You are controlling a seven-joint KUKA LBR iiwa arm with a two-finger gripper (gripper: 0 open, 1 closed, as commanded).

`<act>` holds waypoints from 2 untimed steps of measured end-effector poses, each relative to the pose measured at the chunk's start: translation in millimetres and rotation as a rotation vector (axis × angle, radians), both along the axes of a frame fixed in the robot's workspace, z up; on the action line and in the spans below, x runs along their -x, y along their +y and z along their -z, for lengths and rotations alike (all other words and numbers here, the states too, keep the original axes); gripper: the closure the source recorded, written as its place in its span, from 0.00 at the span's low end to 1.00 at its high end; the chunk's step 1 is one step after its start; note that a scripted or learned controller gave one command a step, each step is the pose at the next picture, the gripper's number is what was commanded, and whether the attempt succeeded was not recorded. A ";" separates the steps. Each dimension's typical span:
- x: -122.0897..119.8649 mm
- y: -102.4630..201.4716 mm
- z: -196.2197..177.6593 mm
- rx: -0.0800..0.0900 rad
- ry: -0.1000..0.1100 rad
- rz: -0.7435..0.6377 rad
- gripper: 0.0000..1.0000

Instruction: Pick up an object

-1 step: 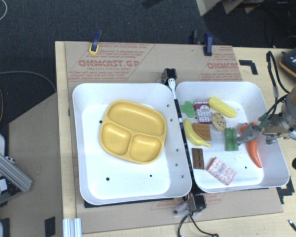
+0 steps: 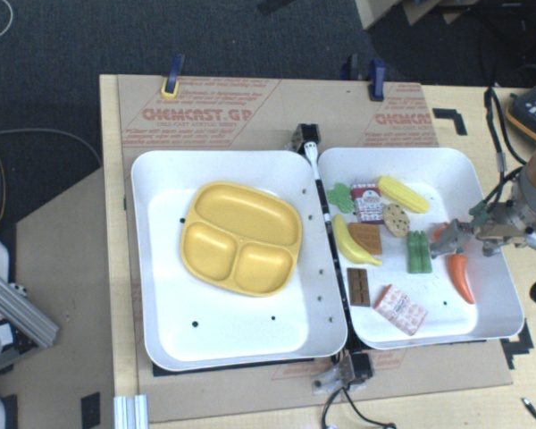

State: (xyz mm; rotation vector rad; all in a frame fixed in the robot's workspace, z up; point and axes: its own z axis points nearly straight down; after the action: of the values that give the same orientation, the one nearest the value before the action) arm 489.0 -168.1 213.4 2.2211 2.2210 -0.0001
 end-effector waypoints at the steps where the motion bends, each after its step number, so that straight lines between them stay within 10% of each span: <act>1: 2.0 3.8 42.2 -0.003 0.004 0.000 0.00; 2: 1.8 2.7 84.3 -0.003 0.004 0.000 0.00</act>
State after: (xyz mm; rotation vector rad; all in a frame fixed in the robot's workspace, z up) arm 487.2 -165.4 129.0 2.2249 2.2244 -0.0020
